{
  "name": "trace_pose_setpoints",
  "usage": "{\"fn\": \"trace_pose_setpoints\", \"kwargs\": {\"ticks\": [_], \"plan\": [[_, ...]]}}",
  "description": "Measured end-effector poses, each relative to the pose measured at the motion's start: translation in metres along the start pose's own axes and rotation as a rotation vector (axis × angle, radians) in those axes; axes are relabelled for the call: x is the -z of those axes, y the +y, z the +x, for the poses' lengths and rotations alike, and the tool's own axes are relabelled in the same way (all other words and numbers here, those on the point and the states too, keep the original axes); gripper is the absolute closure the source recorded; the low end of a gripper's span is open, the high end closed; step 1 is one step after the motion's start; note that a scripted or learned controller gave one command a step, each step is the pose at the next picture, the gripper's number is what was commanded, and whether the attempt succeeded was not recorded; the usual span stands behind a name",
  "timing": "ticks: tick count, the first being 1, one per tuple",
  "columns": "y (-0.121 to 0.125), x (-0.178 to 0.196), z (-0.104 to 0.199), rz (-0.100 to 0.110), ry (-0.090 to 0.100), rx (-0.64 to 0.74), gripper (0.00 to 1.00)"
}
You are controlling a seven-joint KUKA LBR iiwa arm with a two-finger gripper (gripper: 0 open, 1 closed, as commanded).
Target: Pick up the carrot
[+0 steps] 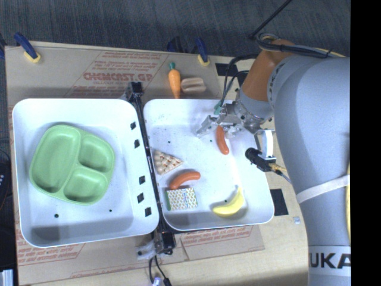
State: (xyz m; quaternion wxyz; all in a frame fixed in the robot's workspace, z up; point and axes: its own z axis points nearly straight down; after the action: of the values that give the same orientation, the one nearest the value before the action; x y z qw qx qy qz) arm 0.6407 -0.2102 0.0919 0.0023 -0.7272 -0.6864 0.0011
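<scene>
A grey KUKA arm with an orange band reaches in from the right over the right-hand white bin (pixel 256 213), its gripper (pixel 221 121) low over the bin's upper part. From where I stand the metal fingers straddle the top end of a small red sausage (pixel 222 140), which lies nearly upright on the bin floor just beneath them; whether they are pinching it or merely standing around it I cannot tell.

The carrot (pixel 174 81), orange with a green top, lies outside both bins on the brown cardboard (pixel 89 70) behind the right bin's far rim, well clear of the gripper. Just beside it, to its right, sits a tan bun-like piece (pixel 193 86).

Also in the right bin: a waffle-patterned wedge (pixel 166 159), a second, orange-red sausage (pixel 184 178), a small printed packet (pixel 181 199) touching that sausage's underside, and a banana (pixel 229 203) near the front corner. The left bin (pixel 24 219) holds a green divided plate (pixel 72 163).
</scene>
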Motion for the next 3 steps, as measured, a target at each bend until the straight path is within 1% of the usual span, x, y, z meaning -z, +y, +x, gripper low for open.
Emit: {"fn": "trace_pose_setpoints", "kwargs": {"ticks": [1,2,3], "plan": [[0.017,0.001,0.005,-0.004,0.003,-0.301,0.0],[0.015,0.0,0.01,0.001,0.001,-0.466,0.0],[0.015,0.01,0.011,0.005,0.001,-0.458,1.0]]}}
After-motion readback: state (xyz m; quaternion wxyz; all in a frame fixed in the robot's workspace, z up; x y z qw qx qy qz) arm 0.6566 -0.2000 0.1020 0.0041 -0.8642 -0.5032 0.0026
